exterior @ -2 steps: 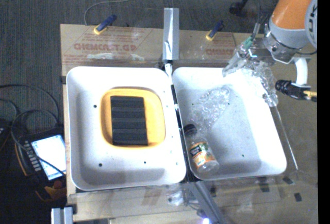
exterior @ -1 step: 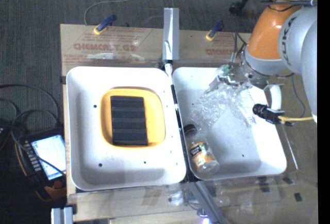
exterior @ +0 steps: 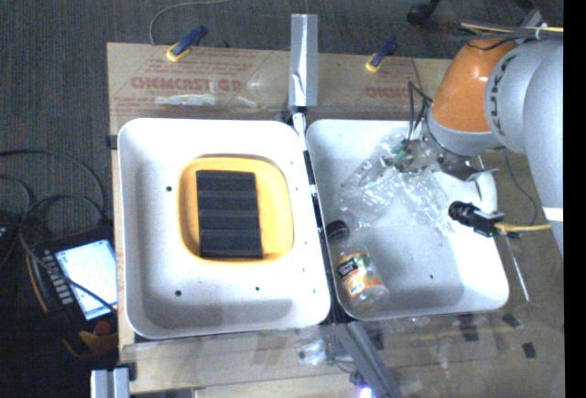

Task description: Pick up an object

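Observation:
The right bin [exterior: 476,291] holds a crumpled clear plastic wrapper [exterior: 394,190] across its far half. A small bottle with an orange label [exterior: 359,277] lies on its side near the front left corner, and a small black cap [exterior: 336,229] sits just beyond it. The grey arm with its orange band [exterior: 462,99] reaches in from the right. My gripper [exterior: 409,155] is low over the far edge of the plastic wrapper, its tip lost against the wrapper. In the left bin [exterior: 146,286], a yellow tray [exterior: 279,204] carries a black ribbed block [exterior: 227,213].
A black connector with a yellow cable [exterior: 472,216] hangs off the arm over the right bin's right side. An upright metal post [exterior: 302,67] stands behind the divide between the bins. Two blue-and-yellow clamps [exterior: 186,43] hold the board at the back.

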You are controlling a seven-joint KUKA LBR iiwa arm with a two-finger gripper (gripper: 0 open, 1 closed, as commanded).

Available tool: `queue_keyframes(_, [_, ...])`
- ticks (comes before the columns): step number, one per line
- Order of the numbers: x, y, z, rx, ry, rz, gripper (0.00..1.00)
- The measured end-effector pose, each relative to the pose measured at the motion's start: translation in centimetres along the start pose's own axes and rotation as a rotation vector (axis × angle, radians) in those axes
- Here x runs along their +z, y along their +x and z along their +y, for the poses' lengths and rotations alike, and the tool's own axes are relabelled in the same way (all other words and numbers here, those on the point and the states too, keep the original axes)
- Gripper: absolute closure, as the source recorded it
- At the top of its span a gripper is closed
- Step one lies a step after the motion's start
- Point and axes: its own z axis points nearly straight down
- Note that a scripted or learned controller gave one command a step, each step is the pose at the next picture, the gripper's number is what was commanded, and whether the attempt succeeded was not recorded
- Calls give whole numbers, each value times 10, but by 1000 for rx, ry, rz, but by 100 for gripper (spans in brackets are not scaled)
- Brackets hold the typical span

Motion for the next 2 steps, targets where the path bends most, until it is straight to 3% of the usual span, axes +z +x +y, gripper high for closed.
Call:
queue_keyframes(1, [-2, 14, -24, 73, -1, -1, 0])
queue_keyframes(2, [-39, -22, 20, 163, 16, 0, 0])
